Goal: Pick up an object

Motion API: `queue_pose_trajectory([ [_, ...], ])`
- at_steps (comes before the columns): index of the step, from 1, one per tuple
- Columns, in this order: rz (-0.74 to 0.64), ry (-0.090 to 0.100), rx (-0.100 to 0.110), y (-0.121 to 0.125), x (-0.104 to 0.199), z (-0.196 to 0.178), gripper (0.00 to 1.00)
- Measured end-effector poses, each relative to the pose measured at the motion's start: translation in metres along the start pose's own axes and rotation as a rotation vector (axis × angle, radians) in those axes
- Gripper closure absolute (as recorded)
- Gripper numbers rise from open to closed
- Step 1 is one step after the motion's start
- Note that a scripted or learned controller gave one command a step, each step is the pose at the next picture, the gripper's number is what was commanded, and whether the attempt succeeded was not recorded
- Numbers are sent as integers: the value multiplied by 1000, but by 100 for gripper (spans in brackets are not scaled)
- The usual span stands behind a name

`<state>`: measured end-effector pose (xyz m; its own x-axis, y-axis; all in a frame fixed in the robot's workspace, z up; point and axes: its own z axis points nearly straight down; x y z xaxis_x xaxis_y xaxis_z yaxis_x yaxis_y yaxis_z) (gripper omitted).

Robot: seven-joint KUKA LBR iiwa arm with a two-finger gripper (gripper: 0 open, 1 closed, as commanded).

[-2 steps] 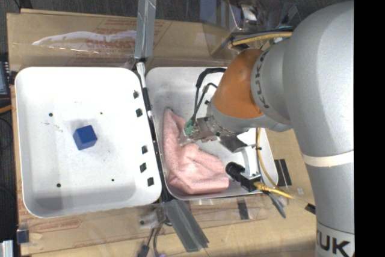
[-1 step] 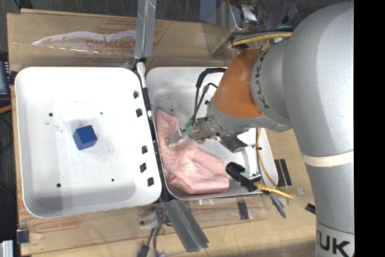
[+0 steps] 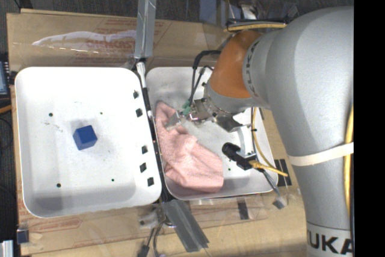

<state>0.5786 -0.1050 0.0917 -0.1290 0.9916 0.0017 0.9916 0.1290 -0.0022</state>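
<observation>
A pink cloth [image 3: 189, 156] lies crumpled in the right bin [image 3: 174, 78], along its left side. My gripper [image 3: 182, 116] reaches in from the right and sits low over the cloth's upper end, right at the fabric. The grey arm with its orange band [image 3: 231, 72] covers the right part of that bin. A small blue cube [image 3: 85, 136] rests in the left bin [image 3: 36, 183], left of its middle, far from the gripper.
A divider with black clips [image 3: 144, 129] runs between the two bins. A black cable fitting with a yellow wire [image 3: 240, 157] hangs off the wrist above the right bin's floor. Cardboard surrounds the bins.
</observation>
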Motion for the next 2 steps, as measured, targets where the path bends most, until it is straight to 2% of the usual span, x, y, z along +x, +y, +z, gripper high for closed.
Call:
queue_pose_trajectory([
  [1, -94, 0, 1, -69, 13, 0, 0],
  [2, -98, 0, 2, -68, 13, -9, 100],
])
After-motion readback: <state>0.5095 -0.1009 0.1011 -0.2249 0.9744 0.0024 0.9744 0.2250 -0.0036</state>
